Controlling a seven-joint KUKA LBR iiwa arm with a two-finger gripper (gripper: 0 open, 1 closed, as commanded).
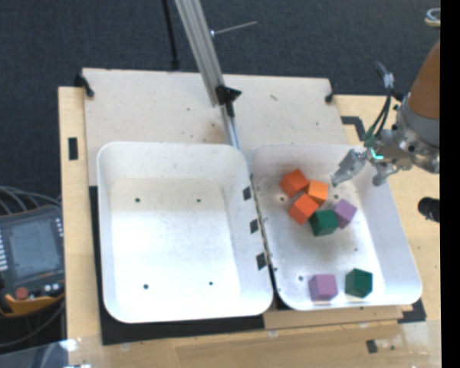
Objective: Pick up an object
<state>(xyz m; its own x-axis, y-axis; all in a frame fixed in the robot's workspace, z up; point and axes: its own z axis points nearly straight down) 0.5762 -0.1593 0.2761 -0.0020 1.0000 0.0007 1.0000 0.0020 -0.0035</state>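
Note:
In the right bin [391, 240] a cluster of cubes lies near the middle: an orange cube [294, 182], a lighter orange cube [317, 190], another orange cube [303, 208], a dark green cube [323, 222] and a purple cube [344, 212]. Close to the bin's front wall sit a second purple cube [323, 286] and a second green cube [359, 282]. My gripper [364, 172] hovers above the bin's upper right part, just right of the cluster. It is open, its fingers spread with nothing between them.
The left bin [176, 228] lies beside the right one, with a raised divider between them. A slanted metal pole [203, 44] rises behind the bins. A teach pendant [27, 251] lies off the bench's left side.

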